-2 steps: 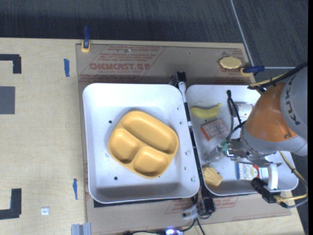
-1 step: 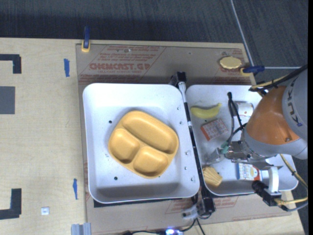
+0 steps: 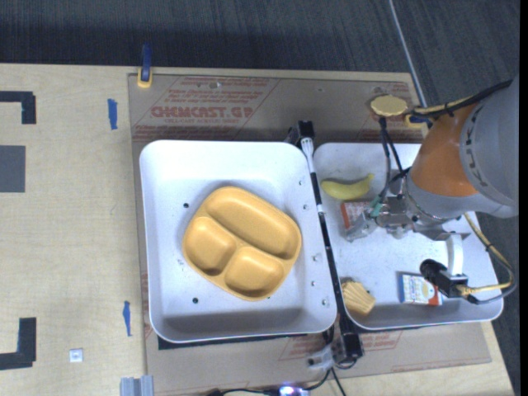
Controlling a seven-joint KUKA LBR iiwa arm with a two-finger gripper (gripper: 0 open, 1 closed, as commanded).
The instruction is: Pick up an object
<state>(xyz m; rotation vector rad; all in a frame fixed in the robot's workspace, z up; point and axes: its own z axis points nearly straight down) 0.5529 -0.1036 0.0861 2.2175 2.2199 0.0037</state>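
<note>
Yellow banana (image 3: pixel 347 188) curved, lying near tool (image 3: pixel 363 219).

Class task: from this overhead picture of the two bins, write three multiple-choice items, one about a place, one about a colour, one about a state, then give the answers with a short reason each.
1. Where does the banana lie?
A left bin
B right bin
C bare bench

2. What colour is the three-compartment tray?
A yellow
B blue
C green

3. How does the tray rest?
A hollows facing up
B flipped over
C on edge

Answers: B, it lies in the right bin near the arm; A, it is wholly yellow; A, its three hollows show inside the left bin.
</note>
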